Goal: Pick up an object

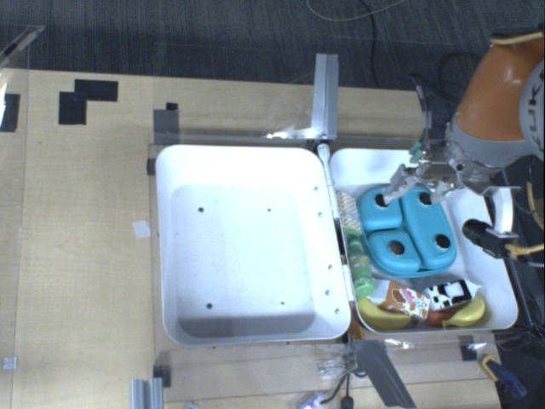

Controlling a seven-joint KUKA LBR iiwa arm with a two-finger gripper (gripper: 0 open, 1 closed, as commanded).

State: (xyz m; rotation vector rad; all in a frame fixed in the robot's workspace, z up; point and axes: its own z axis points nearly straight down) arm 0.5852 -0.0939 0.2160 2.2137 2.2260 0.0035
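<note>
In the right bin lies a large blue plastic piece with several round holes, filling the bin's middle. My gripper hangs over the piece's far edge, open, with one fingertip near the piece's far left corner and the other toward its far right. Nothing is between the fingers. A yellow banana curves along the bin's near wall. A small carton with orange and black-and-white print rests on the banana. Something green is wedged against the bin's left wall.
The left bin stands white beside the right one, with a shared rim between them. A grey metal post rises behind that rim. The arm's orange band is at the far right.
</note>
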